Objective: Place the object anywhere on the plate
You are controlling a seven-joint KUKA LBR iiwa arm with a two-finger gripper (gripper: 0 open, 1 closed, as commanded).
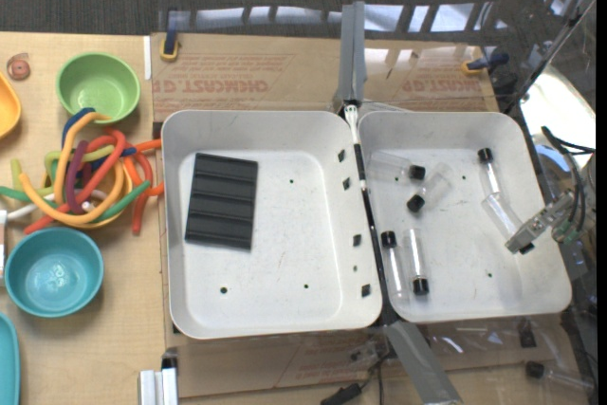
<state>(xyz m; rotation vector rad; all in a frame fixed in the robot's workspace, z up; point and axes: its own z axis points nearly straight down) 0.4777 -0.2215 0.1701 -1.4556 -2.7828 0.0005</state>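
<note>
A grey metal bracket [424, 367] is lying at the near edge of the surface, just below the seam between the two bins. Towards the near left corner a teal bowl [53, 271] is sitting on the wooden part of the surface, well apart from the bins.

The left white bin [285, 313] is carrying a black ribbed slab [222, 201], which is lying flat near its left wall. The right white bin [474, 303] is holding several clear tubes with black caps. Two long tubes [415, 263] are lying side by side near its near left corner. Two short vials [415, 202] are resting a little farther back, near the middle of the left half. Another long tube [488, 174] is lying towards the far right corner. A last clear tube [499, 208] is lying at a slant by the right wall.

The gripper [524, 240] is reaching in over that right wall, its tip sitting just beside the near end of the slanted tube. Whether it is open or closed, or gripping anything, cannot be told.

Left of the bins a tangle of coloured cords [91, 181] is sprawling on the surface, with one end touching the left bin's wall. A green bowl [98, 87] is standing just behind the tangle. Brown cardboard [248, 76] is showing beyond the far edges of both bins.
</note>
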